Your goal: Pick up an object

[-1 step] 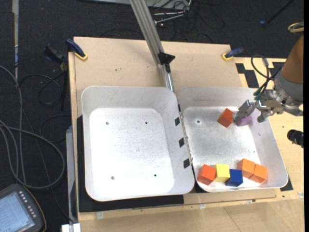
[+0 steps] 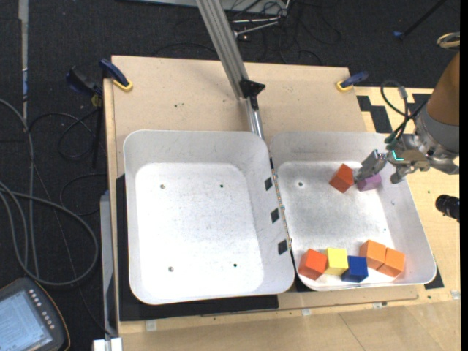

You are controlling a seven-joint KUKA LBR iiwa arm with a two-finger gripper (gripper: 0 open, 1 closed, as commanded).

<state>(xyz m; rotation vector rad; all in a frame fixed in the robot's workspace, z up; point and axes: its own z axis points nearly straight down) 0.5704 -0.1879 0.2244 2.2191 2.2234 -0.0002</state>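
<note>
Purple block (image 2: 371, 182) beside orange cube (image 2: 341, 178)

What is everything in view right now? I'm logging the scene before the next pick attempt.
white bins: 2, white, side by side on the bench; left bin, right bin
orange blocks: 4, orange; one in the right bin's upper part, three along its near edge
yellow block: 1, yellow, near edge of right bin
blue block: 1, blue, near edge, beside the yellow one
purple block: 1, purple, right of the upper orange block, at the hand
clamps: 2, blue and yellow, bench's far corners
metal pole: 1, grey, slanting down to between the bins
arm: 1, grey with orange band, from the right
hand: 1, grey, over the purple block
</note>
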